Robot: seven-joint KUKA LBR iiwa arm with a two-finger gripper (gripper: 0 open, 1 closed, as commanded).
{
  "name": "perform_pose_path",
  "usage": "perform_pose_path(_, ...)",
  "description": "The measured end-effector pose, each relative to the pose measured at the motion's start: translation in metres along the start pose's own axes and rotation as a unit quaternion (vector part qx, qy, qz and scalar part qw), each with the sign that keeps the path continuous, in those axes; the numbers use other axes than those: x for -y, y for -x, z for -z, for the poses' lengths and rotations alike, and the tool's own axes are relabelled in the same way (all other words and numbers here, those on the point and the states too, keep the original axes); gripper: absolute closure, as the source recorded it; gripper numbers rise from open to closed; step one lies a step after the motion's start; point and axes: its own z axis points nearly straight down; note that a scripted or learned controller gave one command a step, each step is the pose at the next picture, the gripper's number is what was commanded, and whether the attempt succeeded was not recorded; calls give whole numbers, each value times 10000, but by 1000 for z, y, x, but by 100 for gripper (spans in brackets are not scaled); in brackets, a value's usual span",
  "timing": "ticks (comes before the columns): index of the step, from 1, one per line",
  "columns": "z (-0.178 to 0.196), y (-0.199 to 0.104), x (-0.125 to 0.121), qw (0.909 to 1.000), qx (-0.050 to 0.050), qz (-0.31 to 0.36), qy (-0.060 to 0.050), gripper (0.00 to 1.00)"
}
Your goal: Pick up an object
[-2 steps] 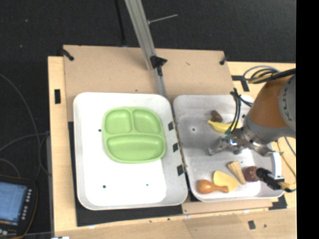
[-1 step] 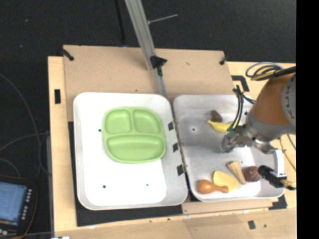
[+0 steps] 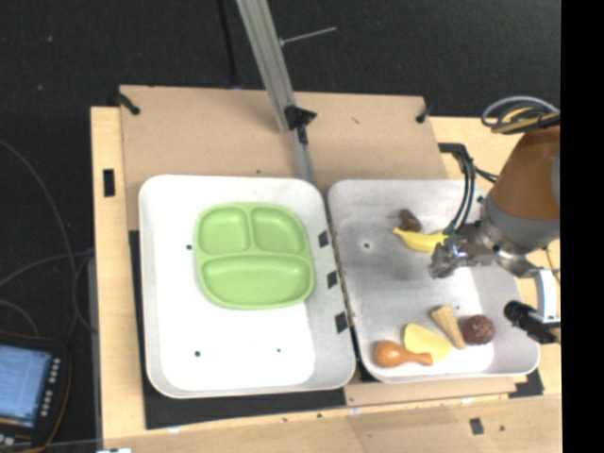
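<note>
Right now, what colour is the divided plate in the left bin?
Light green plate, plain with no pattern; clearest in the camera view.

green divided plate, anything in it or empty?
Empty. The green divided plate lies flat in the left bin, and all three compartments show bare green. The toy food sits in the right bin.

My arm comes in from the right edge of the frame at mid height, orange band above the grey wrist. The wrist angles down and to the left, and the end effector (image 3: 444, 260) sits low, right of centre.
</note>
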Motion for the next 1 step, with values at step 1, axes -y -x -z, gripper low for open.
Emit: perform_pose_path(1, 62, 1, 4, 10000, 5, 11, 13, 100)
